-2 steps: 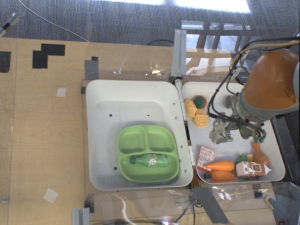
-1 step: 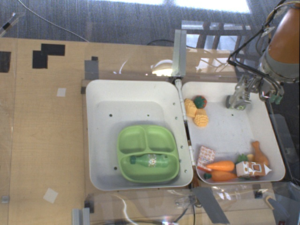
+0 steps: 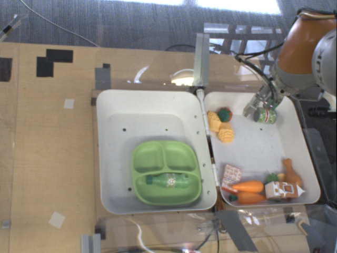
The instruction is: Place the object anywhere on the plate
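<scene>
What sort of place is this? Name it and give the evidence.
Probably a robotics lab test bench: a grey-and-orange arm reaches over two white bins, holding toy food and a green plate.

Arm (image 3: 308,46) cut off by the right and top edges. Small can (image 3: 267,115) just below the gripper (image 3: 261,105), its top hidden under the fingers; label too small to read. Finger gap indistinct.

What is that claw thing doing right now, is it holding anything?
End effector: in the right bin, at a small can; open or closed cannot be told.
</scene>
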Controlling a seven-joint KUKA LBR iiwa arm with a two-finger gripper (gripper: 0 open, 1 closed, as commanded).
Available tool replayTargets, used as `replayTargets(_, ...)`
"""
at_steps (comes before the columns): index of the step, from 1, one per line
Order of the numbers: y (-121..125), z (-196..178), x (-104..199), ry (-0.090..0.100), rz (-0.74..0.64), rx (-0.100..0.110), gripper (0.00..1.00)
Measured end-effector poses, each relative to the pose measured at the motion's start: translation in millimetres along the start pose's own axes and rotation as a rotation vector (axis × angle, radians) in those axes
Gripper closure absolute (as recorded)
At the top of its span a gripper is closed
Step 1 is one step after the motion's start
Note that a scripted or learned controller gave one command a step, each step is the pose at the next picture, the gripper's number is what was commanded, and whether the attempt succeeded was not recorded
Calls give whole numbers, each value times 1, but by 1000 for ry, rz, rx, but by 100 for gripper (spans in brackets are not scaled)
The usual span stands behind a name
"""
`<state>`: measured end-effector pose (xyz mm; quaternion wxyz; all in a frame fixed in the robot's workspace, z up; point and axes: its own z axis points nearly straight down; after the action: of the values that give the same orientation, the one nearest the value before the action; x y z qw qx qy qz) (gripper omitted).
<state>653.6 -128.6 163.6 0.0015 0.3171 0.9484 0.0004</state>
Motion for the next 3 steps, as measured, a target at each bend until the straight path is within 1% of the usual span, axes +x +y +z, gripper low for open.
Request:
replayTargets(1, 13, 5, 50, -2, 241, -2, 100)
replayTargets(2, -61, -5, 88, -2, 542, 0, 100)
replayTargets(3, -129, 2, 78, -3, 496, 1, 100)
